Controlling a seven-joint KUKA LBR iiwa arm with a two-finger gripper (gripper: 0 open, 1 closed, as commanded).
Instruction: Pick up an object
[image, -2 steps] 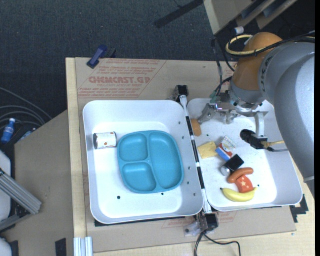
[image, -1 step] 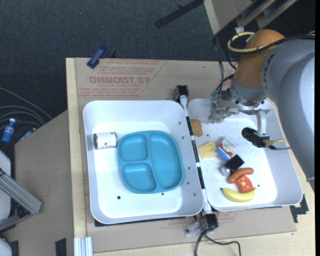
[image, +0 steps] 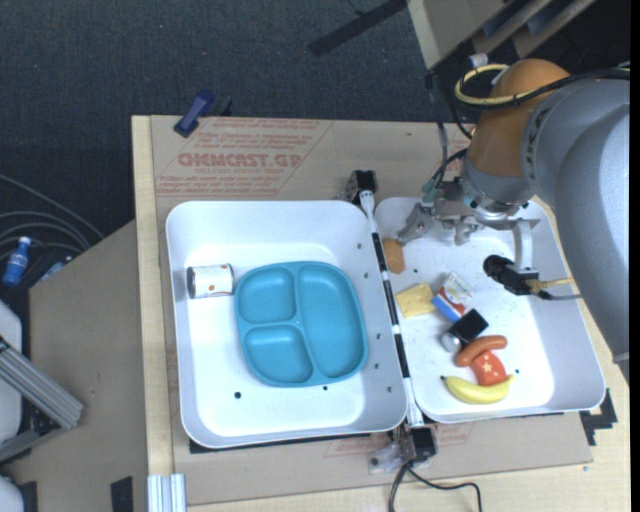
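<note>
My gripper (image: 441, 221) hangs over the far end of the right bin (image: 570, 355), under the arm's orange band. Just to its front left a brown piece (image: 394, 258) lies against the bin's left wall. Nearer the front lie a yellow block (image: 413, 300), a small blue, white and red packet (image: 452, 297) and a black block (image: 468, 325). Beyond those, towards the front rim, are a red sausage (image: 480, 347), a red strawberry-like toy (image: 489, 368) and a banana (image: 478, 390). I see nothing held in the gripper.
The left bin (image: 200, 400) holds a blue divided plate (image: 300, 322) and a small white can (image: 210, 281) on its side. A blue marker (image: 193, 113) lies on the bench's far left corner. The arm covers the right bin's far right side.
</note>
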